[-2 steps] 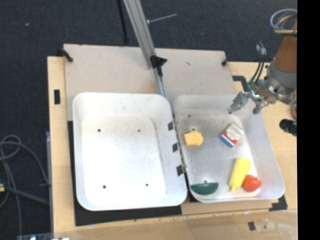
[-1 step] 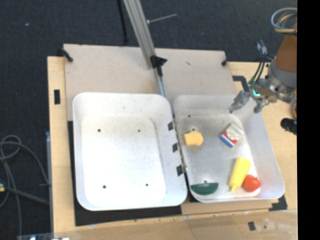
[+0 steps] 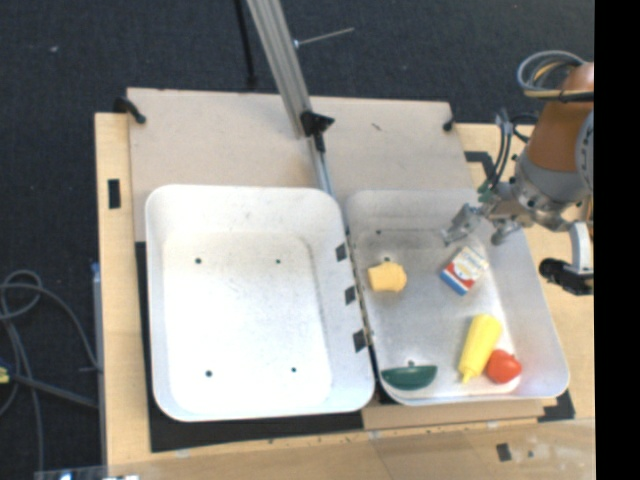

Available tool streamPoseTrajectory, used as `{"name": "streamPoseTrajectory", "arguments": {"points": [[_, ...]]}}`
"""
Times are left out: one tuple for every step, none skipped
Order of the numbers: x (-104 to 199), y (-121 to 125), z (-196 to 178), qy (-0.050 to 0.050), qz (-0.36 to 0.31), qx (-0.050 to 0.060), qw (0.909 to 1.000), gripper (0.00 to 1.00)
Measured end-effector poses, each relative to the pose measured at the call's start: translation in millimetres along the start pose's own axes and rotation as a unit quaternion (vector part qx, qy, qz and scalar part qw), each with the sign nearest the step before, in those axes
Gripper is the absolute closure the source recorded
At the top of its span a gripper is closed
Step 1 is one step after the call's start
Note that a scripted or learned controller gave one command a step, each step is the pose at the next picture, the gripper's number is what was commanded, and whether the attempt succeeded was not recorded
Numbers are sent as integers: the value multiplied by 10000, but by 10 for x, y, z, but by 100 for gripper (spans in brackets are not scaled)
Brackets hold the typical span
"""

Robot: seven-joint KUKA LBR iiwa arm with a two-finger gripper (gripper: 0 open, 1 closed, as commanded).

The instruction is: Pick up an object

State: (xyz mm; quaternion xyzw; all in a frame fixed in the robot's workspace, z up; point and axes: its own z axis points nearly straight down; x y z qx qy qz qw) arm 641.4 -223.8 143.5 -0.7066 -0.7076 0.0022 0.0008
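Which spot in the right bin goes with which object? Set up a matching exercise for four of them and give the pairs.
Things:
1. yellow bottle
2. green dish
3. small carton
4. red ball

Places:
A. at the bin's near edge, toward the divider between the bins
B. just below the gripper
C. near corner on the arm's side
D. lying aslant between the carton and the ball

Pairs: 1-D, 2-A, 3-B, 4-C

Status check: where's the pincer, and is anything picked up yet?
Pincer open, above right bin's far side, holding nothing. Small carton lies just below it. Nothing blocking.
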Motion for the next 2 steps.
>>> {"name": "streamPoseTrajectory", "arguments": {"points": [[-13, -7, 449, -3, 0, -7, 10000, 0], [-26, 9, 298, -25, -17, -41, 10000, 100]]}}
